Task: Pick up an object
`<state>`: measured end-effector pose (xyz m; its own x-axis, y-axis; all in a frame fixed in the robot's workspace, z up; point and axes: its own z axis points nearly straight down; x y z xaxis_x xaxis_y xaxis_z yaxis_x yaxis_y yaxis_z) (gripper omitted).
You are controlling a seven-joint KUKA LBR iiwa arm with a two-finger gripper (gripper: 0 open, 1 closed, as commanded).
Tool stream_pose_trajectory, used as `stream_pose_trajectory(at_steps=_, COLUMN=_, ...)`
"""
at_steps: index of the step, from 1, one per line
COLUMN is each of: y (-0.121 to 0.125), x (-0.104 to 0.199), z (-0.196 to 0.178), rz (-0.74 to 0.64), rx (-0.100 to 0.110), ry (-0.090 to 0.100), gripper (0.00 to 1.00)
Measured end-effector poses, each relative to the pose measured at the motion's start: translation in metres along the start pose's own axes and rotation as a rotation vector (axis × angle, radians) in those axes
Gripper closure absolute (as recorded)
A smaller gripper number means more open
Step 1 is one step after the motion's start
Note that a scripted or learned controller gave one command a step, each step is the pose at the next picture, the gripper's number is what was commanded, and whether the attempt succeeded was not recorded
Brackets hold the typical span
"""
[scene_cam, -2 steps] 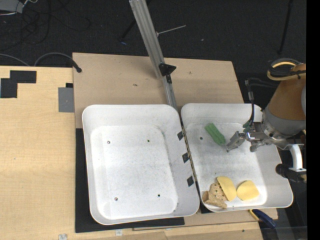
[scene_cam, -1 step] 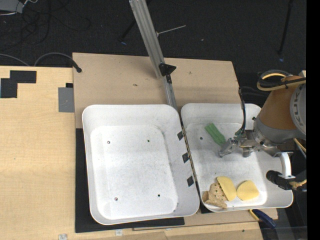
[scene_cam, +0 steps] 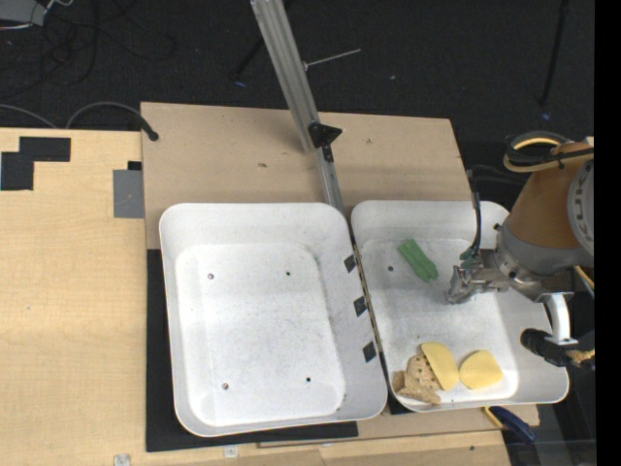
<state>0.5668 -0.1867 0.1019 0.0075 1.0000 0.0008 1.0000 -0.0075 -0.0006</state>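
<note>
Gripper (scene_cam: 460, 287) is low over the right bin (scene_cam: 441, 223), just right of the green block (scene_cam: 418, 259) — not touching it. Finger state: cannot tell (too small and blurred). Along the bin's near edge lie a yellow wedge (scene_cam: 440, 364), a yellow round piece (scene_cam: 481, 370) and a tan cracker-like piece (scene_cam: 419, 381). Left bin (scene_cam: 199, 223) adjoins.

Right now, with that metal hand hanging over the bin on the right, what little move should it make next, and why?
Probably a short shift toward the green oblong block. The hand sits just beside it over bare bin floor, while the yellow pieces lie farther off at the right white bin's near edge.
</note>
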Motion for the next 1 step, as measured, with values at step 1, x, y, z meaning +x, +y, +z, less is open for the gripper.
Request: stream_pose_trajectory(at_steps=1, y=0.0008, x=-0.0011, z=-0.0633, rz=-0.007, rx=-0.003, ry=-0.002, gripper=1.00)
